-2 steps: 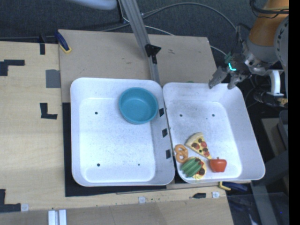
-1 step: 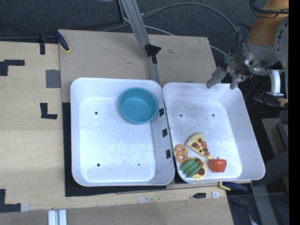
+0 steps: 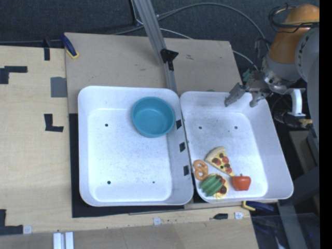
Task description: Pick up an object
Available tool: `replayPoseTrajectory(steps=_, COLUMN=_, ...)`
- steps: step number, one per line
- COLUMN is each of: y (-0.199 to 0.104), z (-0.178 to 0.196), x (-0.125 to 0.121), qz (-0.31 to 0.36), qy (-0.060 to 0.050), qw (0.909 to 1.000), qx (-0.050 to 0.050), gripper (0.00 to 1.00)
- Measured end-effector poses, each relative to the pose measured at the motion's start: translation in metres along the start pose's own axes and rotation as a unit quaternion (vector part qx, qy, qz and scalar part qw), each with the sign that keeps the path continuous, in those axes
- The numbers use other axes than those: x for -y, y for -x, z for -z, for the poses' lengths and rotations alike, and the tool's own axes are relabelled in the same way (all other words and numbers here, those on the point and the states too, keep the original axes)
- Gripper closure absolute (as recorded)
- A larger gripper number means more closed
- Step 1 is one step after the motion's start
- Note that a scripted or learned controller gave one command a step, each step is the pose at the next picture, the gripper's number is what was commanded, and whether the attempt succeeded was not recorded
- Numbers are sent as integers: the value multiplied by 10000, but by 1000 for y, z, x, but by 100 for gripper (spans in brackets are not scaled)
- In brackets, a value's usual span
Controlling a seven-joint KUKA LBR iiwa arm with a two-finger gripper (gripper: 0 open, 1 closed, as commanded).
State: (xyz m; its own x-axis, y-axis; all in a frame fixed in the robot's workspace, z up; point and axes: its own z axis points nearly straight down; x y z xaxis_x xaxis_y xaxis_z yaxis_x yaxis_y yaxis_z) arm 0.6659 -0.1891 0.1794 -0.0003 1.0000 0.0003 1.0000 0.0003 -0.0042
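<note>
My gripper (image 3: pixel 241 99) hangs over the far right corner of the right bin (image 3: pixel 233 134), open, with nothing between its two grey fingers. Well below it, at the bin's near end, lie several toy foods: a pizza slice (image 3: pixel 220 159), a pretzel (image 3: pixel 200 168), a green vegetable piece (image 3: pixel 212 184) and a red tomato-like piece (image 3: pixel 241 181). A blue bowl (image 3: pixel 152 116) sits in the far right corner of the left bin (image 3: pixel 109 160).
A grey metal pole (image 3: pixel 155 35) slants down from the top to the gap between the bins. Black cables loop behind the right bin. The bench top extends to the left with black tape marks.
</note>
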Motion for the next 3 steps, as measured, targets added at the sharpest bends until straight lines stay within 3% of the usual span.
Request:
replayPoseTrajectory(steps=2, y=-6, z=-92, x=2, qz=4, qy=11, qw=10000, qx=2, gripper=0)
replayPoseTrajectory(steps=3, y=-6, z=-80, x=1, qz=7, qy=18, qw=10000, qx=5, gripper=100)
